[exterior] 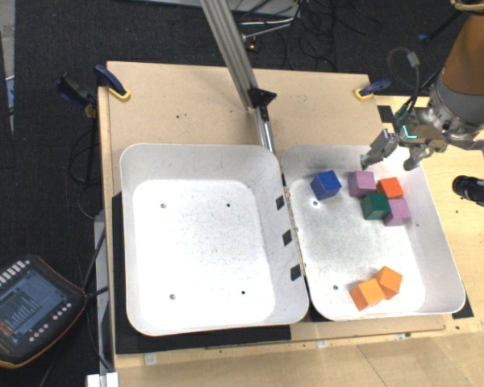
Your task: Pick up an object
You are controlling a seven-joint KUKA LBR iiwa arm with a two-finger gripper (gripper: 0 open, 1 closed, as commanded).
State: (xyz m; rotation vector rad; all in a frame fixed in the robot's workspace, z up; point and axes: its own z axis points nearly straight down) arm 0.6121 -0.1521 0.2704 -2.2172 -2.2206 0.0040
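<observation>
Left bin (145,168): nothing of the task's in it. Right bin (436,240): blue cube (326,184) nearest the divider, then a tight cluster of purple cube (360,183), green cube (376,206), orange cube (390,187) and a second purple cube (398,210); two orange blocks (376,288) near the front edge. Gripper (396,153) hovers over the bin's far edge, just above the cluster, fingers spread wide, nothing between them. Judgement: no pick made; descent, closing and lift all remain.

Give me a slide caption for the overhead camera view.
Open gripper poised over the right bin's far edge, above a cluster of coloured blocks.
</observation>
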